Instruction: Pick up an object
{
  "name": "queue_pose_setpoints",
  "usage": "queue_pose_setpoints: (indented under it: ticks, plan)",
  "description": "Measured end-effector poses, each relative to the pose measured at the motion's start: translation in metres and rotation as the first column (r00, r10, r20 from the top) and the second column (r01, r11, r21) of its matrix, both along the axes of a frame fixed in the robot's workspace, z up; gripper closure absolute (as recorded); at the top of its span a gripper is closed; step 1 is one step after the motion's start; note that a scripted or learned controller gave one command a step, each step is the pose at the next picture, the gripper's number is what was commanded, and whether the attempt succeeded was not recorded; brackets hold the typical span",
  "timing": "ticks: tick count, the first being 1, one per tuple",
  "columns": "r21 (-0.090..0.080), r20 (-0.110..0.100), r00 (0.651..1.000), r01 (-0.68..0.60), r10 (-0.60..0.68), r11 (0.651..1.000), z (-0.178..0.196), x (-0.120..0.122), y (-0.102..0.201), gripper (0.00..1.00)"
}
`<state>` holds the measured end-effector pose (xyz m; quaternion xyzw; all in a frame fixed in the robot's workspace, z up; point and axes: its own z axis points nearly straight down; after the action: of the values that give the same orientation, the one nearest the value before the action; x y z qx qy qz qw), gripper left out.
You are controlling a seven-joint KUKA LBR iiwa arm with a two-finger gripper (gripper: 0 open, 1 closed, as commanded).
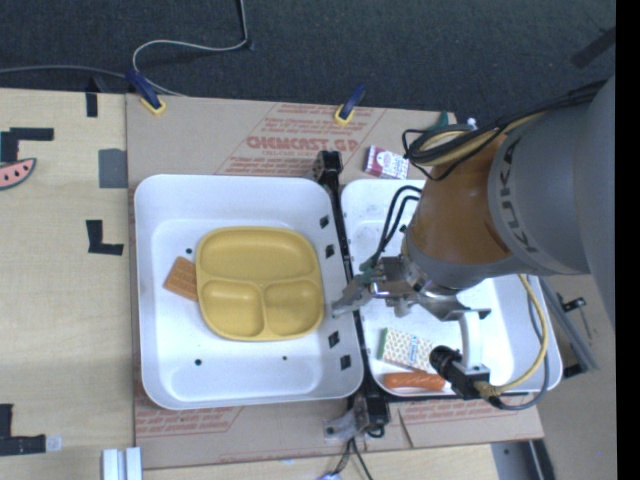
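Near edge, right bin (520,393): orange carrot-like piece (413,380) on the floor, patterned white packet (404,348) just behind it. Arm's wrist hangs over this bin; end effector (385,286) sits low by the divider between the bins, spread or pressed together – can't tell, wrist housing blocks it. Left bin (160,268): yellow sectioned plate (260,280) centred, brown flat piece (181,279) tucked under its left edge. Far side, small carton (384,162) on the bench cardboard behind the right bin.
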<state>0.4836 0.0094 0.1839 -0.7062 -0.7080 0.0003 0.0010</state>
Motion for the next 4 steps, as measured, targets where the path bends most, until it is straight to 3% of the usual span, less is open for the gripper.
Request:
queue_pose_setpoints:
  ticks: [1, 2, 3, 4]
  plan:
    - [-0.021, 0.015, 1.0, 0.016, -0.016, 1.0, -0.055, 0.002, 0.042, 0.0]
    - [-0.002, 0.001, 1.0, 0.002, -0.002, 1.0, 0.0, 0.07, 0.046, 0.0]
    - [-0.003, -0.002, 1.0, 0.001, -0.001, 1.0, 0.009, 0.07, 0.046, 1.0]
    - [-0.003, -0.004, 1.0, 0.0, 0.0, 1.0, 0.018, 0.07, 0.046, 1.0]
